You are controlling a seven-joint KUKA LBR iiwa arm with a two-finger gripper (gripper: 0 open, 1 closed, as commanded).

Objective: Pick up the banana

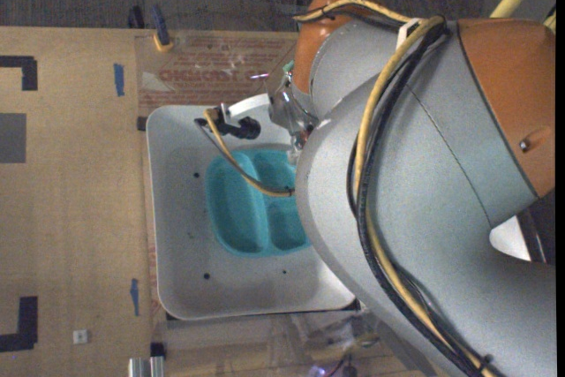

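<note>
Well, not much progress to report, judging from this view. The arm [397, 190] reaches in from the right and hangs over the white bin [177, 216], w/ the gripper [291, 132] low near the upper right corner of the teal tray [238, 207] that sits in the bin. The tray has two compartments; the parts in view look bare. The bin floor to the left & below the tray is bare too, apart from a few small dark dots.

Claw state: can't tell, since the wrist and the arm's bulk cover it. Banana's spot: can't tell either. The arm hides the bin's right side and the tray's right edge, so my guess is it lies somewhere under there.

Task status, as a judgement: nothing confirmed as gripped, no lift evident. Left to do: grip the fruit, raise it clear of the bin. The bench [71, 190] to the left holds only tape marks.
</note>
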